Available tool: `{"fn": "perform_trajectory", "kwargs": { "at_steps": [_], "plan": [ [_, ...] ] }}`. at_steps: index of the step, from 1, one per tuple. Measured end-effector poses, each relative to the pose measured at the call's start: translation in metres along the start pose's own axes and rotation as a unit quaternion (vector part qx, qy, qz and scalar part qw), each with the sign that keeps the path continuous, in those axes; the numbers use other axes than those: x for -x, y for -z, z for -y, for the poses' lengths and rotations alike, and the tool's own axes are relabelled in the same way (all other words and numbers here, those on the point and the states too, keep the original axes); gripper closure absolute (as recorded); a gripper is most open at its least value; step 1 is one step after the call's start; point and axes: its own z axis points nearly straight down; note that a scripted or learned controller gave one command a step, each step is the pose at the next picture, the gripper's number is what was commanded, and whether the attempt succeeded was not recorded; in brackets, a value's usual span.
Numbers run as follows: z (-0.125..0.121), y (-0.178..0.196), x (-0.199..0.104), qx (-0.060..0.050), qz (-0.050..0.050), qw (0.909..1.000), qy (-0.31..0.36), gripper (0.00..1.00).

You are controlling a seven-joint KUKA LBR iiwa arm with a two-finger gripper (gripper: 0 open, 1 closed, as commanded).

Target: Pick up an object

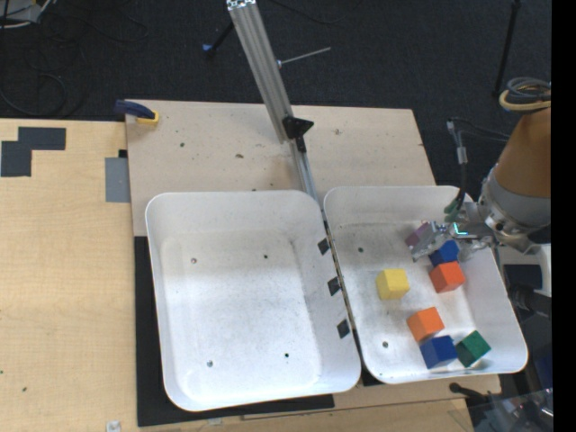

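Camera view: the hand (438, 238) hangs low inside the right bin (360, 207), touching a blue cube (445, 253); whether it grips cannot be told. A red cube (447, 277) sits just beside that blue cube, a yellow cube (392, 283) nearby.

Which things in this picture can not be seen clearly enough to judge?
- Tool, camera view: small and blurred against the right bin; whether it touches the blue block beneath it cannot be told.
- Blue block: its upper part is covered by the tool.
- Arm: cut off by the right edge.
- Purple-grey piece beside the tool: too blurred to identify.
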Motion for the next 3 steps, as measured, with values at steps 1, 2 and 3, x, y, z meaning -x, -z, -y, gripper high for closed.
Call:
{"fn": "perform_trajectory", "kwargs": {
  "at_steps": [1, 2, 3],
  "plan": [
    [-0.001, 0.002, 0.001, 0.002, 0.0, 1.0, -0.001, 0.0],
    [0.003, -0.051, 0.01, 0.0, 0.0, 1.0, 0.0, 0.0],
    [-0.003, -0.092, 0.005, 0.003, -0.001, 1.0, 0.0, 0.0]
  ]
}}
